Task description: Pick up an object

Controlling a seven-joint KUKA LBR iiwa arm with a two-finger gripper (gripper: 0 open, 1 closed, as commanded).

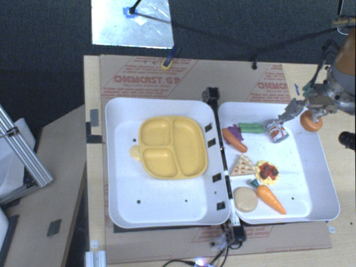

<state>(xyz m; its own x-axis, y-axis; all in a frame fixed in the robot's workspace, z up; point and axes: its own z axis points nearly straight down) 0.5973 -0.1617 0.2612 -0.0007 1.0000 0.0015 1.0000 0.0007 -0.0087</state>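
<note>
Camera view: gripper (282, 117) is seen at the upper right of the frame, fingers pinched on a small silver-and-red packet (276, 132) at the upper part of the right bin (325, 166). The packet is judged light, crinkly and slippery; a hold across its middle is judged safest, since an edge pinch could slide off. A green piece (251, 128) lies just left of it, with a carrot with purple top (234, 139) further left. Lower in the bin are a pizza slice (242, 166), a red-topped toy (267, 172), a round biscuit (245, 199) and a second carrot (271, 198), all well apart from the packet. A yellow divided plate (168, 147) sits in the left bin (119, 166). Nothing is judged to obstruct a straight lift.
</note>
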